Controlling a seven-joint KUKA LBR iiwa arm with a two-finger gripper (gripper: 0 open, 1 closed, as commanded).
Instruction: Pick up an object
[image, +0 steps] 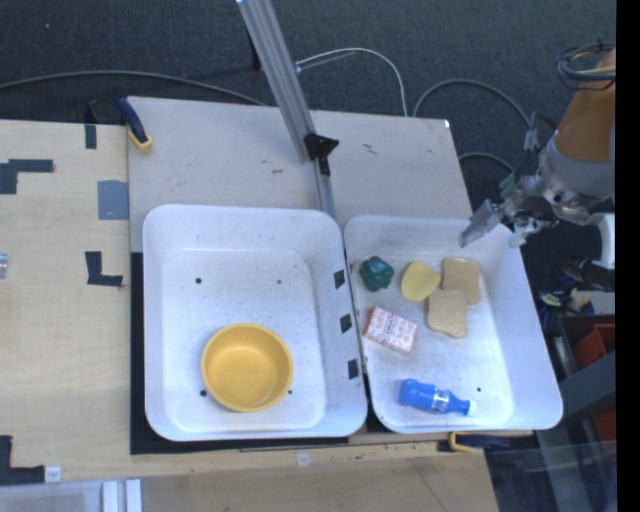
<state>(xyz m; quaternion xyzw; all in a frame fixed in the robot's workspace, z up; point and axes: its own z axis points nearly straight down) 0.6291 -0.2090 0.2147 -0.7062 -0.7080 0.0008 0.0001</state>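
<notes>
White plastic forms both bins, and we see the pickable things split between them: a yellow bowl (247, 366) sits alone in the left bin (170, 240), while the right bin (530, 390) holds a teal block (376, 272), a yellow lump (420, 281), two tan sponge-like pieces (453, 296), a red-and-white carton (389, 330) and a blue bottle (432, 397) lying on its side. They are scattered apart, which we judge leaves room for a grasp from above. The gripper (487, 222) hangs over the right bin's upper right rim, near the tan pieces, with nothing between its fingers; how wide they stand we cannot tell, as they blur together. The arm is cut off at the frame edge, and the carton's print is too small to read
</notes>
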